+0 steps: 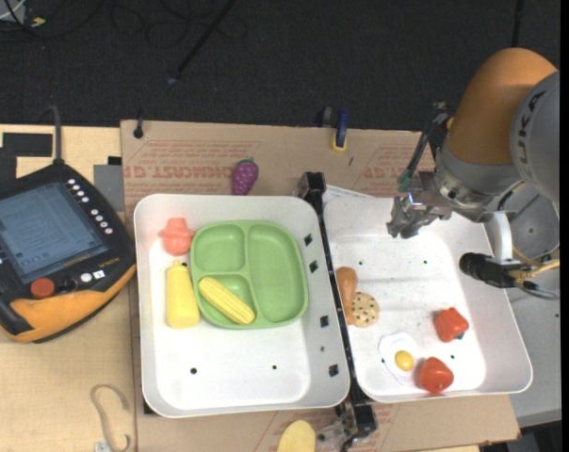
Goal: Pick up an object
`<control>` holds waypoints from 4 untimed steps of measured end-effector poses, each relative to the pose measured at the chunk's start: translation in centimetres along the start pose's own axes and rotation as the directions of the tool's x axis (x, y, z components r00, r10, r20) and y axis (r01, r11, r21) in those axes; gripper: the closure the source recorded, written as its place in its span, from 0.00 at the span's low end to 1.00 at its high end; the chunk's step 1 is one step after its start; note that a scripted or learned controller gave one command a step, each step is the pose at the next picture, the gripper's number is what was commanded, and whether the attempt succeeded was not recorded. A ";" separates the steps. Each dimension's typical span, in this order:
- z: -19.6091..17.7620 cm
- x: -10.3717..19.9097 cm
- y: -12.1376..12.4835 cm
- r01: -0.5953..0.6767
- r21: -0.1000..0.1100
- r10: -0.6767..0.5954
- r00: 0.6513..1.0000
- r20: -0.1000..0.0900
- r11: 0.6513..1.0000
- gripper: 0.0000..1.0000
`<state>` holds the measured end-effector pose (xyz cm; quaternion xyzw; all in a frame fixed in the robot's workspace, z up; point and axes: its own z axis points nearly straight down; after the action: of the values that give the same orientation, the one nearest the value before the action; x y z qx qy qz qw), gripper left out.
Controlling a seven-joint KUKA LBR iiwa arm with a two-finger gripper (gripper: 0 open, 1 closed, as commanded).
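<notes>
The gripper point(413, 222) hangs over the far end of the right bin point(492, 252), well apart from every item there. Whether it is open or closed cannot be told — the tip is small and dark against the white floor. Nothing is seen held.

Candidates sit toward the near half of this bin: a sausage point(346, 285) touching a cookie point(363, 310) close to the divider, a fried egg point(398, 355) just beside a red tomato point(435, 375), and a second red piece point(451, 324) a little apart.

The left bin point(228, 384) holds a green divided plate point(251, 271) with a corn cob point(227, 300) on it, a yellow bottle point(181, 296) and a pink toy point(175, 236).

Judgement: the lone red piece looks the cleanest target, with free floor round it. To do it well the arm should travel toward the near side first, centre over the piece, then descend straight — the egg is likely too flat to pinch, and the sausage-cookie pair risks a double catch.
</notes>
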<state>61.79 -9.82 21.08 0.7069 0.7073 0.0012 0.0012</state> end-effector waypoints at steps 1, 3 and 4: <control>-1.8 -0.1 0.0 0.000 0.003 0.000 1.000 -0.001 1.000 1.00; -0.5 9.5 -4.8 0.001 0.010 -0.001 1.000 -0.002 1.000 1.00; -1.8 13.8 -7.6 0.002 0.008 -0.002 1.000 -0.002 1.000 1.00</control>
<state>54.16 3.96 22.89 0.7061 0.7081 -0.0010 -0.0026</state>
